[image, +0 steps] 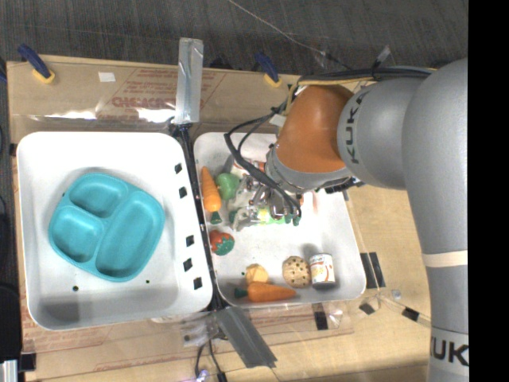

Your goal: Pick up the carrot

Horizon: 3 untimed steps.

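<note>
Low gripper [253, 205] beside carrot [210, 191], not holding.

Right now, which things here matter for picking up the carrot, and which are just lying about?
Job:
carrot by the left wall
carrot at the near edge
gripper
right bin

Lying about:
teal divided plate
left bin
small can
cookie
strawberry

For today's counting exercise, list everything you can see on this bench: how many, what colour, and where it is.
Bins: two, white, side by side.
Divided plate: one, teal, left bin.
Carrots: two, orange; one by right bin's left wall, one near its front edge.
Green item: one, beside the upper carrot.
Red-green item: one, right bin.
Cookie: one, tan.
Small can: one, white-orange.
Arm: grey, orange band.
Gripper: over right bin.
</note>
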Motion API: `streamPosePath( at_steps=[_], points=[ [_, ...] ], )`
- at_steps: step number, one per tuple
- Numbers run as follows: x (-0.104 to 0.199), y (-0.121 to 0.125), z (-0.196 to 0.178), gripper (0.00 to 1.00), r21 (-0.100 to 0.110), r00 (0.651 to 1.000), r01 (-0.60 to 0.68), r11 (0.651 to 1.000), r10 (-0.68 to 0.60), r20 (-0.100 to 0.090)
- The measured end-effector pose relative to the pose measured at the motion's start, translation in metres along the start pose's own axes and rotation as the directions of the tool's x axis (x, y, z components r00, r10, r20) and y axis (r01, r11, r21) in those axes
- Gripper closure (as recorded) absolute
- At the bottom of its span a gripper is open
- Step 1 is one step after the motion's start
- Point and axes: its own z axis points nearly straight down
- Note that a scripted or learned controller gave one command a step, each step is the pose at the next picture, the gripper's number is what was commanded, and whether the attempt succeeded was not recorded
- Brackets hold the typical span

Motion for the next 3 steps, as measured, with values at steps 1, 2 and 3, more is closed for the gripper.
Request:
streamPosePath(
  at_steps=[1,2,3],
  points=[
    [-0.001,0.002,-0.011,1.00,0.000,1.000,0.007,1.000,-0.007,0.003],
    [0.016,-0.006,0.001,1.00,0.003,0.802,-0.598,0.802,0.598,-0.004],
    [0.089,0.045,-0.102,1.00,-0.001,0.917,-0.398,0.917,0.398,0.001]
  ],
)
